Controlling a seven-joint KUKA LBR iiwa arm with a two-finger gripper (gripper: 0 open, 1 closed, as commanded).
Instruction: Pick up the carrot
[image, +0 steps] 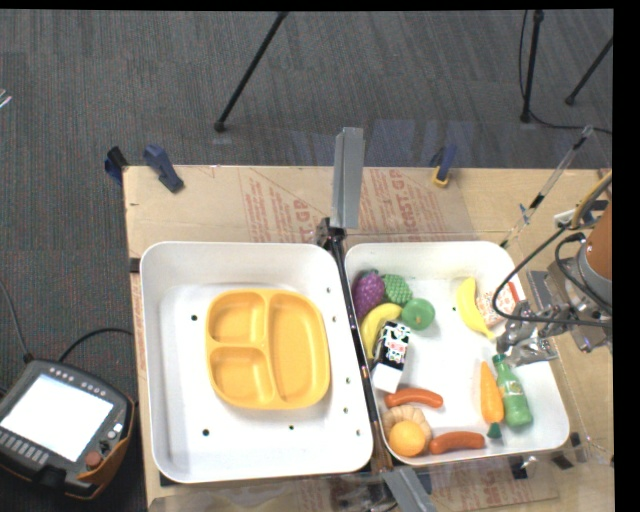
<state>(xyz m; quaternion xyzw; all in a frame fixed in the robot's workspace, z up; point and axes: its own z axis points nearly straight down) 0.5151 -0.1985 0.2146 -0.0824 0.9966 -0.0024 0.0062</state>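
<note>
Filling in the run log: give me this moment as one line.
gripper: above right bin, holding nothing seen | carrot: lying in bin beside green bottle | pick: not done

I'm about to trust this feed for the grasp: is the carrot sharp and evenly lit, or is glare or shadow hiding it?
Camera view: lighting is soft and even, with no hard shadows; the carrot reads clearly, orange against the white right bin, close beside the green bottle. No glare washes out the bin floor. The gripper is dark, cluttered with cables and slightly soft, so its detail is hard to make out.
</note>
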